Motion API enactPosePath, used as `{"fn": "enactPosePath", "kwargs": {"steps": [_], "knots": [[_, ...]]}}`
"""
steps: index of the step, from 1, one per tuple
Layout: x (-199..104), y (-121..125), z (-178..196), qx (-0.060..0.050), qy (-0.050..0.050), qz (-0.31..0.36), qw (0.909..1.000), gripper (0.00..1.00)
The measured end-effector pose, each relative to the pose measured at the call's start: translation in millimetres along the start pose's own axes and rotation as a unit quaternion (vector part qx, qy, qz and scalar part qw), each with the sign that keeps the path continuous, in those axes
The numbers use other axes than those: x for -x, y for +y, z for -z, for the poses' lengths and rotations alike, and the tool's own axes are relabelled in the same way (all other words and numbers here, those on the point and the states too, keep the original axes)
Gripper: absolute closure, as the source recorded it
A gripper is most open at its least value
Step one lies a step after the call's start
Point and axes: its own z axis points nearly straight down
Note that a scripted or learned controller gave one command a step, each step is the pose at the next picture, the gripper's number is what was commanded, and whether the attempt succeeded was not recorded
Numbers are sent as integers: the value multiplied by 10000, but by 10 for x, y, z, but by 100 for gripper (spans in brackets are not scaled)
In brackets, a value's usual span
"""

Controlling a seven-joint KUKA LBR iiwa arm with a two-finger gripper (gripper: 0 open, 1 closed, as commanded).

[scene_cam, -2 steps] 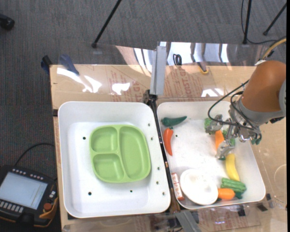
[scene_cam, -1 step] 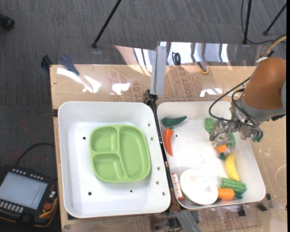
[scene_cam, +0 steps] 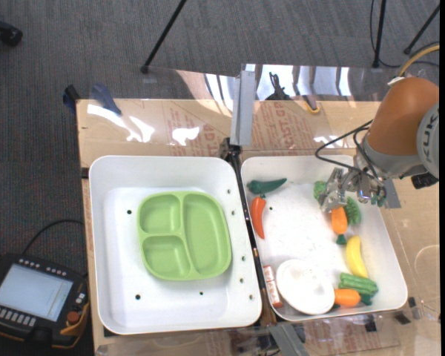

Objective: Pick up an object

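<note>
My gripper (scene_cam: 348,190) hangs low over the back right part of the right bin (scene_cam: 293,170), at the end of the grey arm with its orange band (scene_cam: 404,124). Right below and around it lie a green broccoli piece (scene_cam: 323,191) and an orange carrot with a green top (scene_cam: 340,219). I cannot see anything held in it. Further forward lie a yellow banana (scene_cam: 355,256), a green bean bundle (scene_cam: 358,282) and another orange carrot (scene_cam: 348,297). A white round plate (scene_cam: 305,286) sits at the bin's front.
A dark green pepper (scene_cam: 267,186) and a red-orange chili (scene_cam: 259,215) lie along the right bin's left wall, with a small red and white item (scene_cam: 271,282) further forward. The left bin (scene_cam: 111,273) holds a green divided plate (scene_cam: 184,234).
</note>
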Motion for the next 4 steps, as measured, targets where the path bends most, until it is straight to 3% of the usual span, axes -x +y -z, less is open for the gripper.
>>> {"fn": "enactPosePath", "kwargs": {"steps": [1,2,3,4], "knots": [[-1035,267,-11,3,15,596,9982,100],[-1033,266,-10,0,12,599,9982,0],[-1284,-138,-9,-2,19,805,9968,0],[-846,103,-9,4,8,1084,9941,0]]}}
